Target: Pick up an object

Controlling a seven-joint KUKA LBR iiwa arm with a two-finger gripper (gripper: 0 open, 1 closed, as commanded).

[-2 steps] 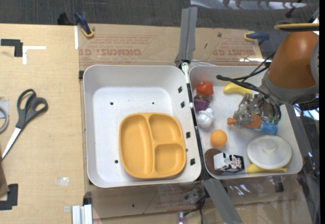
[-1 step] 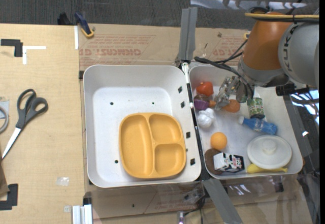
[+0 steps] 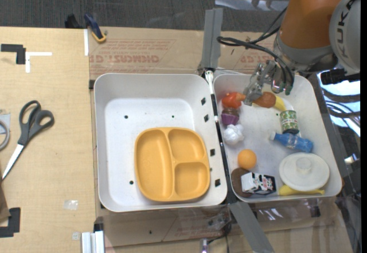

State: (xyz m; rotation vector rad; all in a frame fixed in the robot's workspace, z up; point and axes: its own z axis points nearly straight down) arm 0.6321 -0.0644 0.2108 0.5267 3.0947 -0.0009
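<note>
Reaching in from the right, the gripper (image 3: 259,86) hangs over the far part of the right bin (image 3: 319,100), its tips just above an orange-brown object (image 3: 266,100); whether it grasps anything cannot be told. A red tomato-like item (image 3: 232,99) lies just left of it. Nearer sit an orange ball (image 3: 247,159) and white lid (image 3: 304,170). A yellow divided tray (image 3: 171,163) rests in the left bin (image 3: 114,108).

Right bin (image 3: 319,109) crowded (left bin (image 3: 114,131) roomier around yellow tray (image 3: 172,163)).

Glossy plastic yellow tray (image 3: 172,164); matt wooden bench (image 3: 46,177).
</note>
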